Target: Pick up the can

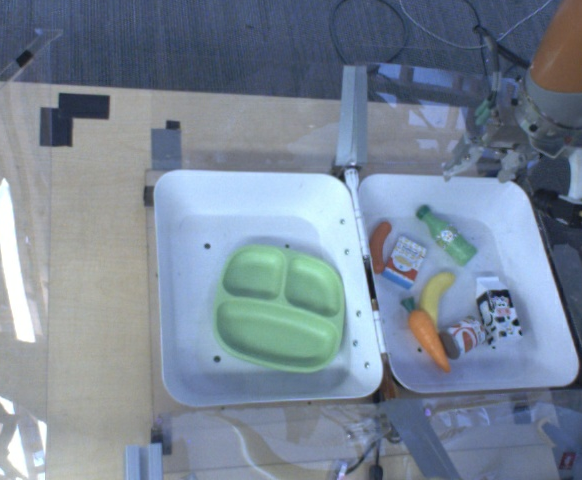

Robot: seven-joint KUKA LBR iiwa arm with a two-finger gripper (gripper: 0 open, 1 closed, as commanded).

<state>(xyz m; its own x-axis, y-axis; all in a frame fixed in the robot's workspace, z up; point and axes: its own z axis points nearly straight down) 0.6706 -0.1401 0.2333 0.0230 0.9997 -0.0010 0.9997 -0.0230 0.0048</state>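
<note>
**Can lies on its side in the right bin**

Can (461, 337), small with a red and white label, rests tipped over near the front of the right bin (551, 268). It sits between a carrot (428, 336) on its left and a black-and-white milk carton (498, 314) on its right, touching or nearly touching both. A banana (436, 293) lies just behind the carrot. Further back are a small red and blue box (404, 260), a sausage (379, 245) by the bin's left wall, and a green bottle (447, 236) lying at a slant.

The gripper (481, 163) hangs above the back rim of the right bin, well apart from the can; whether it is spread or closed cannot be told from here. Nothing is seen held in it.

The left bin (181, 268) holds a green divided tray (279, 308).
</note>
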